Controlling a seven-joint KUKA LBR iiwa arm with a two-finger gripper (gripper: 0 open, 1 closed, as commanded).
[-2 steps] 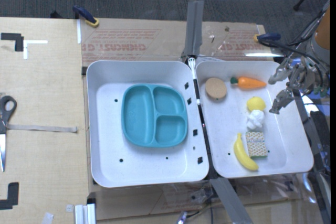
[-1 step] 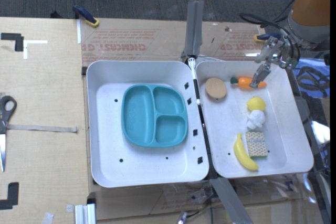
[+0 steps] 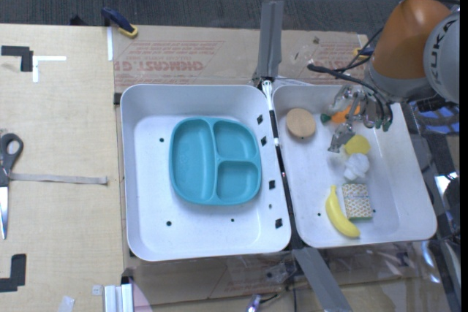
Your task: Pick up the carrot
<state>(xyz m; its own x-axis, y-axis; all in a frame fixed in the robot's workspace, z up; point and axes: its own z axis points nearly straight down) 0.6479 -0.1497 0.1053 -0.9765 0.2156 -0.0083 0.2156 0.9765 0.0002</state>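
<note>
A banana [image 3: 341,214] lies at the near edge of the right bin [image 3: 409,219], touching a speckled sponge [image 3: 357,200] just beyond it. Farther in sit a crumpled white object [image 3: 356,167] and a yellow object [image 3: 357,145]. In the left bin [image 3: 139,179] a teal divided plate [image 3: 216,160] rests near the middle. A round tan disc [image 3: 300,123] lies by the right bin's left wall. At the right bin's far end, the grey arm [image 3: 439,55] with its orange band reaches in from the right, its wrist bent down over the bin. The gripper [image 3: 342,126] hangs just above the carrot [image 3: 338,115], a small orange piece partly hidden beneath it; whether the pincer is released or clenched cannot be told. Scissors [image 3: 9,157] lie on the bench [image 3: 58,230] at far left.
</note>
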